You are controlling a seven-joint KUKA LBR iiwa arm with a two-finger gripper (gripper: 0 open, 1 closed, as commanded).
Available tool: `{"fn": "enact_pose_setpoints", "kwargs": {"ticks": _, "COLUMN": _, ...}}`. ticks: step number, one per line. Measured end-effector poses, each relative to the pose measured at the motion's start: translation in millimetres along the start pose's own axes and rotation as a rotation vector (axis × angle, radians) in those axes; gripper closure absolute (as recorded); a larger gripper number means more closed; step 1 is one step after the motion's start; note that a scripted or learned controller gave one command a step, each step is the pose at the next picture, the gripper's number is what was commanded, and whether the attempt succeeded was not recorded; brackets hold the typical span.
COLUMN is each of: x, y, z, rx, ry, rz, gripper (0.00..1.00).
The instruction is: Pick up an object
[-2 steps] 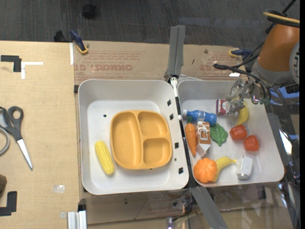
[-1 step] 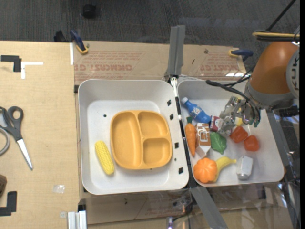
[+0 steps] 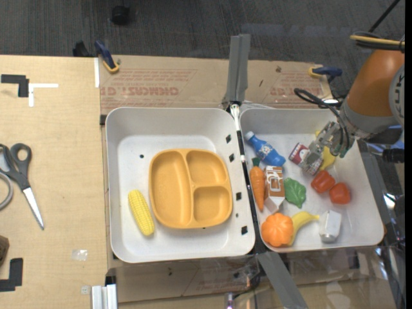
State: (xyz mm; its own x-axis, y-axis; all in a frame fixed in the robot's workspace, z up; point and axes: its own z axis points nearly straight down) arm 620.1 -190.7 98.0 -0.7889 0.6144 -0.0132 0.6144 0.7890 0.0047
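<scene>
Left bin (image 3: 122, 192): yellow divided plate (image 3: 190, 188), corn cob (image 3: 141, 212) beside it. Right bin (image 3: 370, 192): blue bottle (image 3: 264, 149), carrot (image 3: 257, 184), carton (image 3: 275, 187), green piece (image 3: 295, 192), orange (image 3: 277, 229), banana (image 3: 302, 220), two tomatoes (image 3: 331, 187). Gripper (image 3: 320, 154) low over far right corner; finger state impossible to tell.

This was a robotics lab or test bench, not a home; two shallow white bins (image 3: 122, 192) sat side by side on flattened cardboard (image 3: 167, 85) held by blue clamps (image 3: 106, 55); a grey and orange industrial arm (image 3: 376, 85) reached in from the right; toy plastic food, such as a corn cob (image 3: 141, 212), served as props; scissors (image 3: 24, 179) lay on the plywood benchtop (image 3: 48, 127); dark carpet (image 3: 180, 11) lay beyond.
</scene>
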Motion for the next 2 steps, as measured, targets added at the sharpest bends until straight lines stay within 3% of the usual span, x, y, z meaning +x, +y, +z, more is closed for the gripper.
{"fn": "enact_pose_setpoints", "kwargs": {"ticks": 1, "x": 33.2, "y": 59.6, "z": -156.5, "rx": 0.004, "ry": 0.009, "rz": 0.015, "gripper": 1.00}}
{"fn": "enact_pose_setpoints", "kwargs": {"ticks": 2, "x": 68.5, "y": 105.1, "z": -159.4, "rx": 0.007, "ry": 0.012, "rz": 0.171, "gripper": 1.00}}
